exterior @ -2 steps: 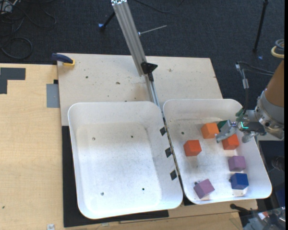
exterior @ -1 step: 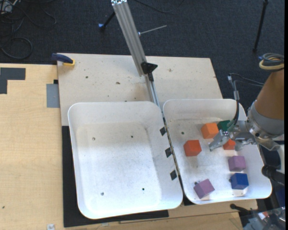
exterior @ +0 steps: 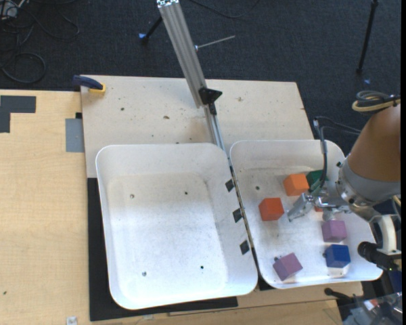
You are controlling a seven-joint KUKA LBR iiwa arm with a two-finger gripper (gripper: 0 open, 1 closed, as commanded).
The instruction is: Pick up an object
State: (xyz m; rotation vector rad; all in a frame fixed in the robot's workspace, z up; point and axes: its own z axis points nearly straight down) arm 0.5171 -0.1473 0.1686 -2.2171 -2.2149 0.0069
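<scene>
Count of the things on the bench

There are two white bins: the left bin (exterior: 122, 181) and the right bin (exterior: 271, 158). In the right bin I count two orange blocks (exterior: 296, 183) (exterior: 271, 208), two purple blocks (exterior: 333, 230) (exterior: 287, 266), one blue block (exterior: 337, 255) and one green thing (exterior: 317, 177), partly hidden. There is one gripper (exterior: 304, 207).

Place: we took this for a robotics lab.
Surface (exterior: 155, 110): we saw a speckled board carrying two white bins (exterior: 122, 175).
Floor: we noted dark carpet (exterior: 271, 19), loose cables (exterior: 20, 19), a tripod stand (exterior: 369, 32).
Rig: we saw an aluminium rail (exterior: 186, 49) bearing a checkered marker (exterior: 168, 1).
</scene>
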